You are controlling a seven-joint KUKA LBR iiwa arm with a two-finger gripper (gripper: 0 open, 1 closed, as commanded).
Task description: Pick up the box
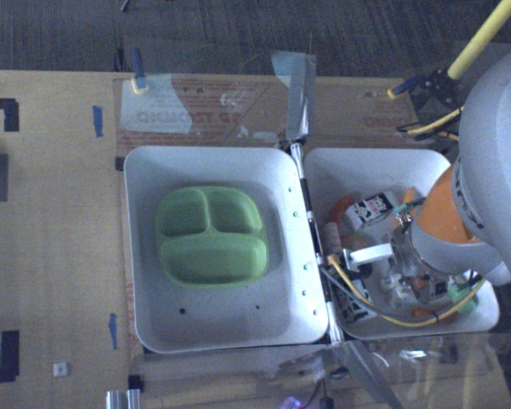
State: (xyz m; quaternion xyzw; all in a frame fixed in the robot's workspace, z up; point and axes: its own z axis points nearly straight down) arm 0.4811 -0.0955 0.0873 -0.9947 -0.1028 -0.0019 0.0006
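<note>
Gripper lowered into right bin, among clutter and yellow cable; grasp state cannot be told (mechanism blurred). Small box seen lying in same bin, just beside gripper, toward far wall. Risk judged: neighbouring item or cable may be snagged instead of box. Arm reached in from right, wrist pitched down steeply. Green tray left in left bin.

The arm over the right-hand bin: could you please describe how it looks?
The arm is bulky, rounded and pale grey, with an orange band above the wrist. Yellow cable loops below the metal gripper hardware.
</note>
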